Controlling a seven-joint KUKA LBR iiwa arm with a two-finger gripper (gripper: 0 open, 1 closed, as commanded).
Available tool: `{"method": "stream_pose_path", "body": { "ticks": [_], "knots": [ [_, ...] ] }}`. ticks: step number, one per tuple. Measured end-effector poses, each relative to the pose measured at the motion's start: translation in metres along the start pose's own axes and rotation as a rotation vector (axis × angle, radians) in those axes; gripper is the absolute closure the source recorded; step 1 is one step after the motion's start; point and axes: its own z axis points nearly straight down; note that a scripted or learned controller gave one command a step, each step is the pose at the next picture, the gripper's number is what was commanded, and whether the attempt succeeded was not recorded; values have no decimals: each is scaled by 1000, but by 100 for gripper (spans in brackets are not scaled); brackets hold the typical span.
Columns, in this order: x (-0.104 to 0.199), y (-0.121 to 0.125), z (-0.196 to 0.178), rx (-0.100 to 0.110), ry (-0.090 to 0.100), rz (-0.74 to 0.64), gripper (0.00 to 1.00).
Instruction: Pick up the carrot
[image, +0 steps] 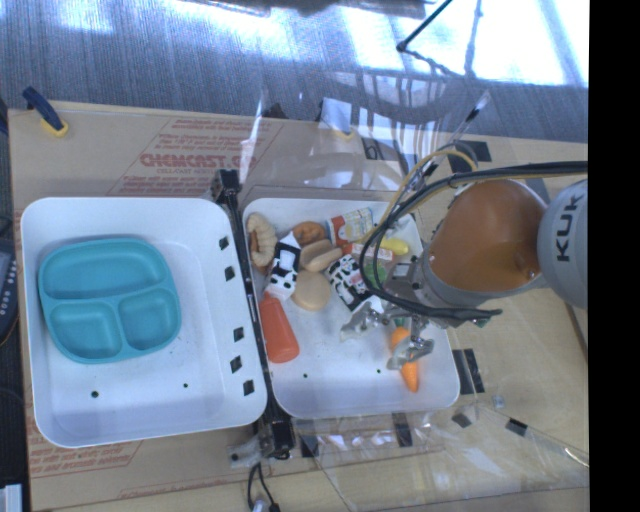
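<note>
The carrot is a small orange piece lying in the right bin, near its front right corner. Its upper end reaches under my gripper, which hangs low over the bin floor just above it. The metal fingers stand apart, so the gripper is open, with the carrot's top end between them and its lower end sticking out toward the front. The grey arm with its orange band covers the bin's right side.
A red-orange bottle lies at the right bin's left wall. Several toy foods crowd its back, among them a black-and-white cow and a tan piece. The left bin holds a teal divided plate.
</note>
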Motion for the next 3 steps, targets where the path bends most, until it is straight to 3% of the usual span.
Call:
{"method": "stream_pose_path", "body": {
  "ticks": [1,2,3],
  "knots": [
    [26,31,20,-5,6,-285,0],
    [21,31,9,-3,3,-293,100],
    [17,31,-1,-1,1,-302,100]
  ]
}}
